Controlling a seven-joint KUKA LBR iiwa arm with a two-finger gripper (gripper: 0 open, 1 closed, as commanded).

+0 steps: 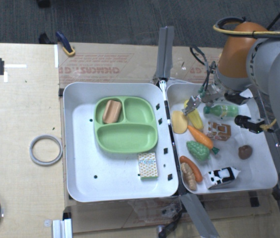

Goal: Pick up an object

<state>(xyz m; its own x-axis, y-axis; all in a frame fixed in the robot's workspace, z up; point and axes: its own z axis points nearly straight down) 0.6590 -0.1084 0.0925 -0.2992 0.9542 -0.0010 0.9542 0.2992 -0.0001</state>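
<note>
**Gripper low over the crowded right bin, nothing seen in its grasp**

From the camera above the bench, the gripper (194, 103) sits at the far end of the right bin (255, 173). The grey arm and its orange band rise behind it to the view's right. Whether it is open or closed cannot be told from this angle, and nothing is visibly held.

The things that could be picked up crowd close around it. A yellow corn-like piece (195, 119) lies just in front of the gripper, almost under its tip. A pale yellow lump (179, 123) lies beside that, toward the view's left and against the bin wall. A green bottle (222, 110) lies on its side just to the view's right of the gripper.

Further toward the front are:
- an orange carrot (200, 136);
- a brown-and-white patterned block (218, 131);
- a knobbly green piece (198, 150);
- a brown ball (245, 152).

Farthest from the gripper, near the front rim, are a hot-dog bun (189, 172) and a black-and-white carton (223, 176).

Across the divider, well to the view's left of the gripper, the left bin (80, 157) holds a green divided plate (126, 137). A tan bread piece (111, 111) lies in the plate's far-left compartment, and a small patterned box (148, 165) lies in front of the plate. A tape ring (45, 149) lies on the bench beyond that bin.
</note>
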